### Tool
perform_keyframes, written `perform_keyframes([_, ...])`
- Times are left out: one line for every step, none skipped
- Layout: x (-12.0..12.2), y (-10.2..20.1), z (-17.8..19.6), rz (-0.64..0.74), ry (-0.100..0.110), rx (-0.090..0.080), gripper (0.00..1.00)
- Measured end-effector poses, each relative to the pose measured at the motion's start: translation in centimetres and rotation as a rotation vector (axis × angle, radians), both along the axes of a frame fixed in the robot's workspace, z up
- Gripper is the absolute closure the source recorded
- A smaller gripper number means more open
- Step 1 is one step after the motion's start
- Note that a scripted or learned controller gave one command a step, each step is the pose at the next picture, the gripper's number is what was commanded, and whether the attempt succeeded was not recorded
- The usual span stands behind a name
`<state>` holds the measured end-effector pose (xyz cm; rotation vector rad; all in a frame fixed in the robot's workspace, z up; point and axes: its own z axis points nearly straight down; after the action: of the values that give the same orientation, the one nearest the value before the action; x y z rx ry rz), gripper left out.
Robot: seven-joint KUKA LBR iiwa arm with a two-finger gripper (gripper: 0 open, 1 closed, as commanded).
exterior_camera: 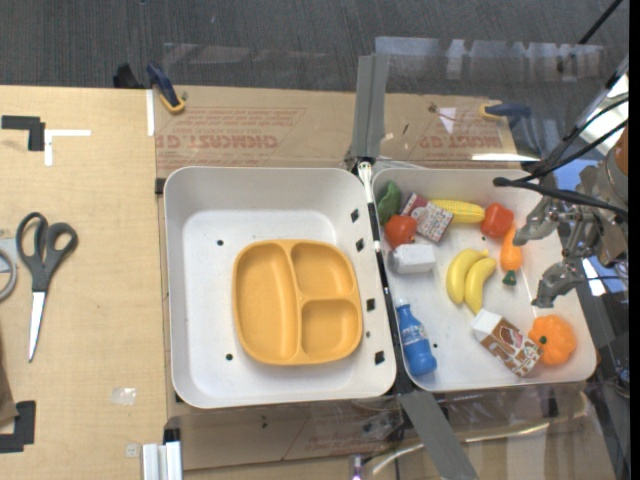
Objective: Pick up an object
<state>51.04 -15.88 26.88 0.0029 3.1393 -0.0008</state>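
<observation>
My gripper (541,257) hangs over the right edge of the right bin (455,373); its two fingers stand apart, open, with nothing between them. Just left of it lies a small orange carrot (511,251), with a red pepper (496,219) above that. An orange pumpkin (554,338) and a brown-and-white box (507,340) sit below the gripper. Yellow bananas (469,276) lie mid-bin. A corn cob (455,210), a small packet (433,221), a red tomato (400,230), a green vegetable (388,200), a white block (413,259) and a blue bottle (415,341) fill the left part.
The left bin (195,268) holds a yellow divided plate (297,300). Scissors (41,263) lie on the wooden bench at far left. Cables and arm hardware (590,158) crowd the right edge above the gripper.
</observation>
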Motion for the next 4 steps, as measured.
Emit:
perform_keyframes([-3.2, -1.0, -12.1, -0.174, 0.001, 0.001, 0.0])
perform_keyframes([3.6, 1.1, -17.6, -0.141, -0.002, 0.0, 0.0])
perform_keyframes([13.8, 4.0, -17.4, -0.055, 0.014, -0.001, 0.0])
perform_keyframes([7.9, -2.2, -17.5, 0.04, -0.003, -0.001, 0.0])
